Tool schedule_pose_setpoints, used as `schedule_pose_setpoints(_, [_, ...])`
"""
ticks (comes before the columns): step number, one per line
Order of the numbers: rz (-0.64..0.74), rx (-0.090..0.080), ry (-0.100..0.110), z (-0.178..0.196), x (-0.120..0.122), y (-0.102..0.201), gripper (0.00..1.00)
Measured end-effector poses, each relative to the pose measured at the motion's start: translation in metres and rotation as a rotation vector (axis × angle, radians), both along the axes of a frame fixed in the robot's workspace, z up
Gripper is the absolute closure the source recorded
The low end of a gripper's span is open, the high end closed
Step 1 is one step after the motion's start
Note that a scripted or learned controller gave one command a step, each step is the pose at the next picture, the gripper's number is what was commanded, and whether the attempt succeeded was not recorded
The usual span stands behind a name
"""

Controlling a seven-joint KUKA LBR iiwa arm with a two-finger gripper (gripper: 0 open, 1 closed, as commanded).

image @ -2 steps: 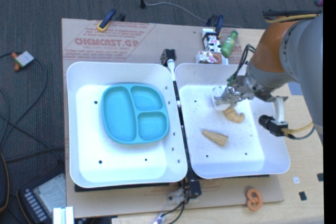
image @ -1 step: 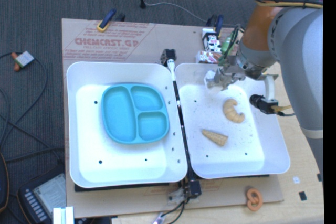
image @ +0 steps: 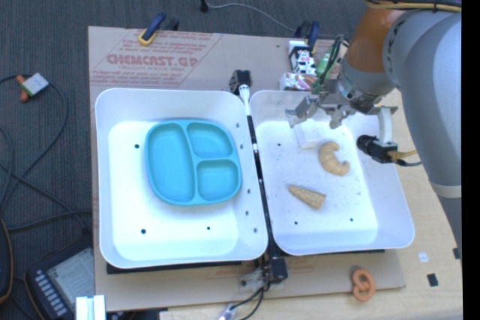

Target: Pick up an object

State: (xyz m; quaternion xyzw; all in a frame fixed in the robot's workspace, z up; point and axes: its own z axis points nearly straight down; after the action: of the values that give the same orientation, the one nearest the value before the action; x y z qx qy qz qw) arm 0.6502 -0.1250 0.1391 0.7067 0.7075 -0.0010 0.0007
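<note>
Claw [image: 319,114], seemingly spread and holding nothing, hovers near right bin's [image: 390,225] back rim above croissant [image: 334,159].

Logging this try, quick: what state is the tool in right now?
Tool: above the far end of the right bin, no object between its fingers; open or closed cannot be told.

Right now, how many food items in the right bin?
2. A croissant lies near the bin's middle, just below the gripper; a cone-shaped pastry lies lower left of it. The arm could hide more at the bin's top.
</note>
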Motion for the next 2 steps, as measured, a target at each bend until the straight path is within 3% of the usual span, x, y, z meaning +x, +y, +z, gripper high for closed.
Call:
schedule_pose_setpoints(1, [-0.002,0.002,0.0,-0.053,-0.105,0.007,0.0])
schedule_pose_setpoints(2, [-0.002,-0.001,-0.009,-0.052,-0.164,0.021,0.0])
